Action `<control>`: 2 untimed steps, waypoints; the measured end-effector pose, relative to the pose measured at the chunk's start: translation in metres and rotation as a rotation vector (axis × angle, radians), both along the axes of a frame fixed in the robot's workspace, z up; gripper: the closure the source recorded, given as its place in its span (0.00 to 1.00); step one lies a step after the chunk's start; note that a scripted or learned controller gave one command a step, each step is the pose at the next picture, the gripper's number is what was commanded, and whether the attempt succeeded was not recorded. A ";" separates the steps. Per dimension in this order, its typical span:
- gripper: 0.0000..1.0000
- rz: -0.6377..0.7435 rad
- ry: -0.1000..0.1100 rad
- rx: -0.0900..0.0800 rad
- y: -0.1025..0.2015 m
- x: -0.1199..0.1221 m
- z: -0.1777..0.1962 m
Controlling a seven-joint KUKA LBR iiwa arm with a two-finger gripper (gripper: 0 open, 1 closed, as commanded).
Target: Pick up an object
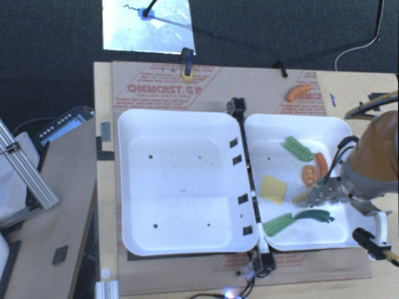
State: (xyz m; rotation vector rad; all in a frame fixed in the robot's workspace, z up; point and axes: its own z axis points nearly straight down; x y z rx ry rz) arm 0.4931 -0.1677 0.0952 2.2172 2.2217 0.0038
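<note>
The right bin (336,126) holds several small items. A light green ridged piece (298,147) lies toward the back, with an orange sausage shape (322,162) and an orange round slice (308,175) just in front of it. Left of them is a yellow square (273,189). Near the front wall lie a long light green piece (278,223) and a dark green curved piece (315,215). My gripper (310,196) is low inside this bin, right of the yellow square and just above the dark green piece. The arm's orange band (377,147) is above it at the right.
The left bin (181,179) sits beside the right one, with a black divider (244,167) between them. Another orange sausage (298,93) lies on the board behind the right bin. A yellow and blue clamp (186,64) is at the board's back edge.
</note>
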 end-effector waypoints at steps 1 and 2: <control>1.00 0.004 -0.016 -0.005 0.006 -0.003 0.172; 1.00 0.010 -0.018 -0.001 0.068 0.014 0.315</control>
